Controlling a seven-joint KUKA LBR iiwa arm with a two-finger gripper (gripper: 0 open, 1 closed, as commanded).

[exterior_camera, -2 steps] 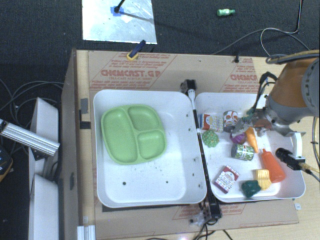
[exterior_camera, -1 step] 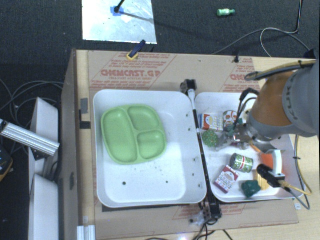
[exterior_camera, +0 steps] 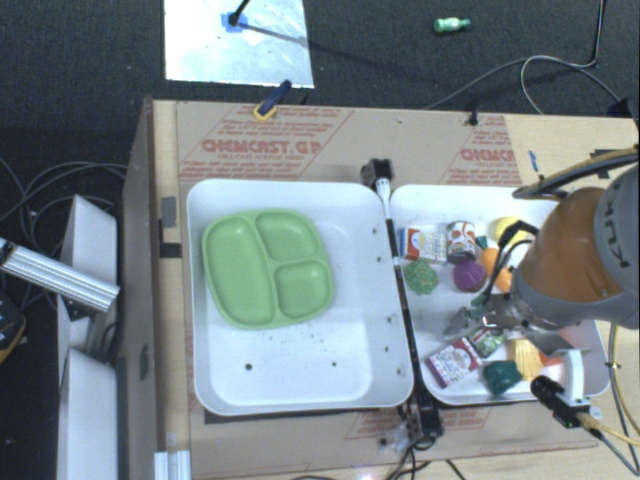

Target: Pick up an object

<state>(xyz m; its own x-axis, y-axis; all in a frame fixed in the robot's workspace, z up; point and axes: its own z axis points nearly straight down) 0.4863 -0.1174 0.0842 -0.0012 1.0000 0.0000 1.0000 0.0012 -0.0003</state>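
Objects to pick: a loose heap of small items lies in the right bin (exterior_camera: 430, 383), among them a red-and-white packet (exterior_camera: 453, 360), a dark green block (exterior_camera: 500, 375), a purple ball (exterior_camera: 467, 275), a knobbly green ball (exterior_camera: 421, 277), a small can (exterior_camera: 460, 238) and a white carton (exterior_camera: 423, 242).
Left bin: the left bin (exterior_camera: 240, 373) carries a green divided plate (exterior_camera: 267, 267), well apart from the heap.
Arm: the orange-banded arm (exterior_camera: 565, 253) reaches in from the right and hangs low over the middle of the right bin.
Tool: the tool (exterior_camera: 480, 318) sits just above the packet and beside the purple ball; whether its fingers are apart or together cannot be told from this slant, and nothing is seen between them.
Risk, crowding: the items lie touching or just beside one another, so a descent here could land a finger on top of a neighbour instead of beside the target.
Risk, flat packet: the packet lies flat on the bin floor and may give the fingers no edge to close on.
Risk, round things: the balls could roll away when nudged, leaving an empty close.
Risk, wall: items near the bin's front rim leave little room for a finger on that side.
Surface: the cardboard-covered surface (exterior_camera: 300, 143) beyond the bins plays no part in this pick.
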